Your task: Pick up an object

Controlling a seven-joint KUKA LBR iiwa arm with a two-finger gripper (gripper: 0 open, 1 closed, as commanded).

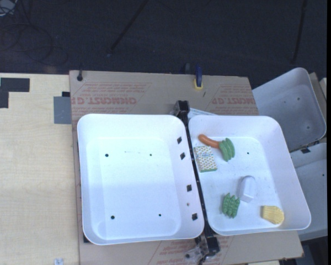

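Nothing lifted yet: carrot (208, 141), green pieces, what looks like a white cup (246, 187) lie in right bin (289, 164); hand state cannot be told

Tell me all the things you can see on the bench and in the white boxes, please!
White bins: 2, white, side by side on the brown board; left bin, right bin.
Carrot: 1, orange, far part of the right bin.
Green toys: 2, green; one touching the carrot's end, one in the near part.
Small packet: 1, pale with a dotted pattern, right bin by the wall nearest the left bin.
White object: 1, whitish, beside the nearer green toy.
Yellow object: 1, yellow, right bin's near right corner.
Clamp: 1, blue and yellow, far edge of the board.
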